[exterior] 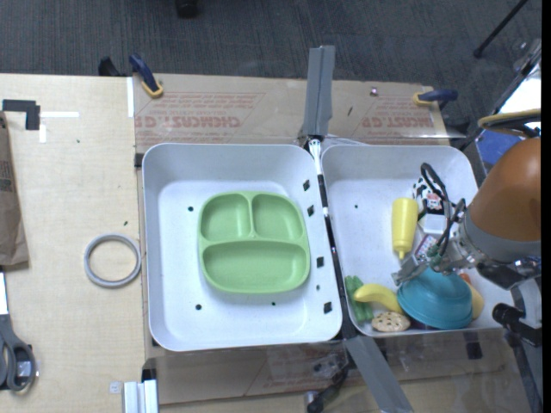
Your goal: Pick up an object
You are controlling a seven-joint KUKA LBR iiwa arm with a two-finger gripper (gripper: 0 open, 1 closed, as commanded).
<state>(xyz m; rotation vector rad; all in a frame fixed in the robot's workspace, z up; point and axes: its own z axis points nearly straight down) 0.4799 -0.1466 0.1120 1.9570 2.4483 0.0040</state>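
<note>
**Bench inventory: two bins, arm over the right bin**

Camera view.

1. Arm (515,198). Enters from the right; its orange band and grey wrist cover the right bin's right wall and part of its floor. Cut off at the frame edge.
2. Gripper (424,265). Low over the right bin's near half, just above the bowl's rim. The fingers are thin, dark and tangled with cables; I cannot tell whether they are spread or pressed together, and nothing can be seen pinched between them.
3. Right bin (362,188). Far-left part of the floor is bare; the contents crowd the near and right sides.
4. Yellow bottle (403,224). Upright in the picture, mid-bin, just left of the gripper, apart from the left wall.
5. Teal bowl (437,301). Near-right corner, directly beneath the gripper; its right side is hidden by the wrist.
6. Banana (376,294). By the near edge, touching the bowl's left side.
7. Cookie (390,321). Against the near wall, just under the banana.
8. Green item (355,295). Near-left corner, partly under the banana; kind unclear.
9. Black-and-white item (430,194). Towards the far right, half hidden by the arm; not identifiable.
10. Left bin (164,231). Bare margin on all sides of the tray.
11. Green tray (254,242). Three compartments, lying flat at the centre, clear of every wall.
12. Ring (113,259). On the desk, left of the left bin, well apart from it.
13. Scissors (15,361). Desk's near-left corner, cut off by the frame.
</note>
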